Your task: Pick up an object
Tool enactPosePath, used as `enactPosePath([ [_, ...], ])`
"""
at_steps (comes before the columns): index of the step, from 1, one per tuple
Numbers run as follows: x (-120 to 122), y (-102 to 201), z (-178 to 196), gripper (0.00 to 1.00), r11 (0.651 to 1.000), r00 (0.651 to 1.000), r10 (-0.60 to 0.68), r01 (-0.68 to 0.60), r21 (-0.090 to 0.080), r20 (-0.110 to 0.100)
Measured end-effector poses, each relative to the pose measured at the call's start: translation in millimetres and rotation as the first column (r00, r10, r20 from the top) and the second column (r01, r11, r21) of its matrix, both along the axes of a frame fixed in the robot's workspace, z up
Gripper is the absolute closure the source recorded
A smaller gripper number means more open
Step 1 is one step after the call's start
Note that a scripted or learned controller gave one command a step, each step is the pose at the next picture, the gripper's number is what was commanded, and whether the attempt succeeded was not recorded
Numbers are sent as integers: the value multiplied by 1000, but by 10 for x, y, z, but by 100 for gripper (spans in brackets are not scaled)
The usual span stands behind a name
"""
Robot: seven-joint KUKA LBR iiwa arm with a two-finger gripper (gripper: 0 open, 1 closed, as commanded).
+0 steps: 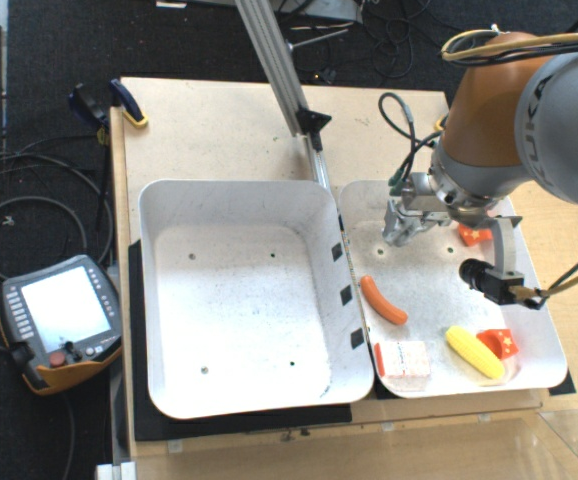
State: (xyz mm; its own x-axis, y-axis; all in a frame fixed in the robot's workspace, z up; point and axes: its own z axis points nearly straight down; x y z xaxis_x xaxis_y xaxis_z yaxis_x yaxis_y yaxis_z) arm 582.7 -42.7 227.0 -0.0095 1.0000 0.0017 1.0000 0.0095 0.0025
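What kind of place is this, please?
Probably a robotics lab: a robot arm reaches over two white bins on a bench, a handheld control pad lies on the floor, and cables run about.

Bench count, taken from above:

- 2 shallow white bins side by side: left bin (169, 208), right bin (549, 363).
- 1 orange sausage-shaped piece (383, 300) lay in the right bin.
- 1 yellow banana-shaped piece (474, 352) lay there too.
- 1 small white box with red markings (403, 361) sat near the front rim.
- 2 red-orange bits: 1 beside the banana shape (500, 342), 1 partly hidden under the arm (473, 235); kind was too small to tell.
- 1 arm (514, 108) with 1 gripper (401, 230).
- 1 handheld pendant with screen (61, 318) was on the floor, left.
- 1 blue-and-yellow clamp (129, 104) was at the bench's far left corner.
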Motion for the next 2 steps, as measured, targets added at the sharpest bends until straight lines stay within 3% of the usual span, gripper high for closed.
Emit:
enactPosePath([
  [2, 114, 1253, 102, 100, 1000, 1000, 0, 0, 1, 0],
])
